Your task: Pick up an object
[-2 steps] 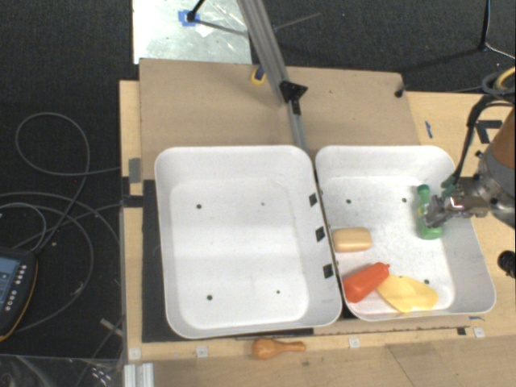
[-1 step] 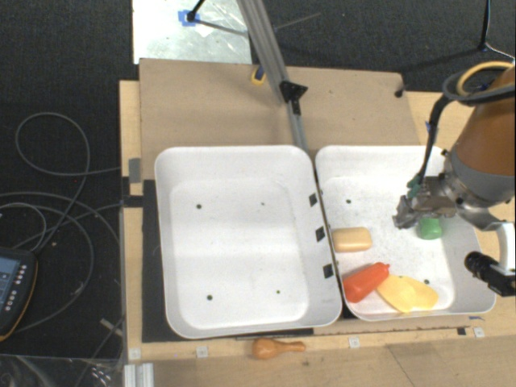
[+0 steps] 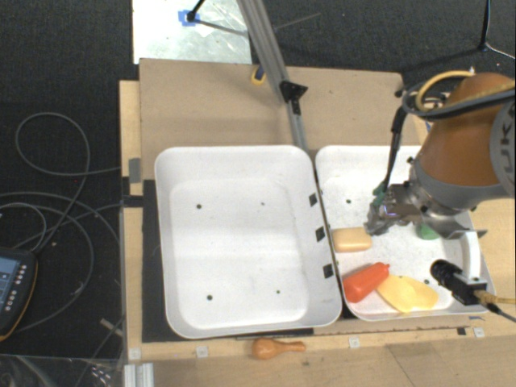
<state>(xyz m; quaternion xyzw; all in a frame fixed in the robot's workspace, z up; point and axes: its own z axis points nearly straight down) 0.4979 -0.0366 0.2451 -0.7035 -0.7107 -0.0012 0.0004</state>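
Three objects crowd the right bin's point(image 3: 347, 164) near edge: a yellow piece point(image 3: 409, 293), a red piece point(image 3: 365, 280) and, just beyond, a beige block point(image 3: 351, 239). Directly beyond it hangs the gripper point(image 3: 380, 218), apparently poised to grab; its grip cannot be judged.

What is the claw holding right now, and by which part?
It cannot be told. The claw sits low in the right bin, just above the beige block, but no object is visible in it.

Looks like a robotics lab: plywood bench point(image 3: 210, 103) on dark carpet, loose cables point(image 3: 48, 176) at left, a control pendant point(image 3: 14, 289) lower left, tripod leg point(image 3: 266, 39) up top.
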